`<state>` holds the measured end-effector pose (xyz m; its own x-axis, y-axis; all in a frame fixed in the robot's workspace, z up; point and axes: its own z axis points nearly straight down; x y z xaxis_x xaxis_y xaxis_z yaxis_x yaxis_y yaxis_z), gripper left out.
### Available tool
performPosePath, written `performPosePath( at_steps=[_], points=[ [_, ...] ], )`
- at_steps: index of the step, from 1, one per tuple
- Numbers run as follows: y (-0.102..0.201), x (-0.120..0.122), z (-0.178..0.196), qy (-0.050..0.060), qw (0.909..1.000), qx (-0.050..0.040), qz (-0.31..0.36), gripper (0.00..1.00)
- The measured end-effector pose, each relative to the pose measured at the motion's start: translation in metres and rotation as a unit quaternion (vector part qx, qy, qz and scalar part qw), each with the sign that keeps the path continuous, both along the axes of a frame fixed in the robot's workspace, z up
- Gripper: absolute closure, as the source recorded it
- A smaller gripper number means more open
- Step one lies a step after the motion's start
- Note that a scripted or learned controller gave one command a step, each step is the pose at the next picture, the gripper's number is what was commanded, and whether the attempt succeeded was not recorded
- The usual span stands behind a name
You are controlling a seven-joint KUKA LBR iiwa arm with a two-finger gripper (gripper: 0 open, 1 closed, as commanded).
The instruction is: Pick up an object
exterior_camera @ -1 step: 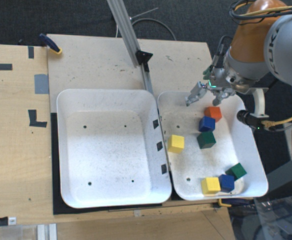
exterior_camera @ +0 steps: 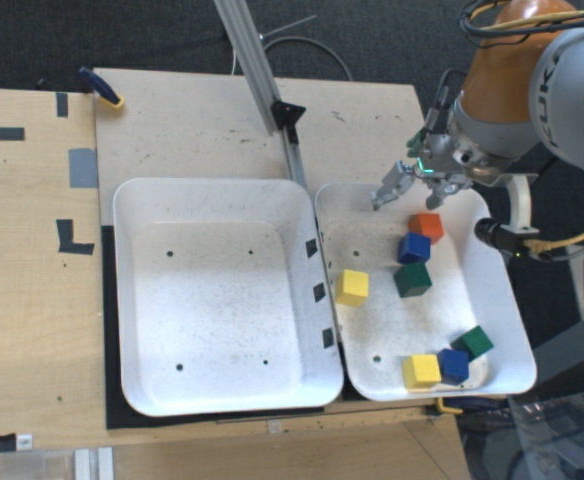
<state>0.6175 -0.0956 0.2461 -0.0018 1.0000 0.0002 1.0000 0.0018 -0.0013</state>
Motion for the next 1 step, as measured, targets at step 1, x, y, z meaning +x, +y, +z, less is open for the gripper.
performPosePath(
  at_steps=[1],
  points=[
    [-0.0003,-0.0051,-0.0445,0.002,1.0000,-0.0004,0.000,0.00]
  ],
)
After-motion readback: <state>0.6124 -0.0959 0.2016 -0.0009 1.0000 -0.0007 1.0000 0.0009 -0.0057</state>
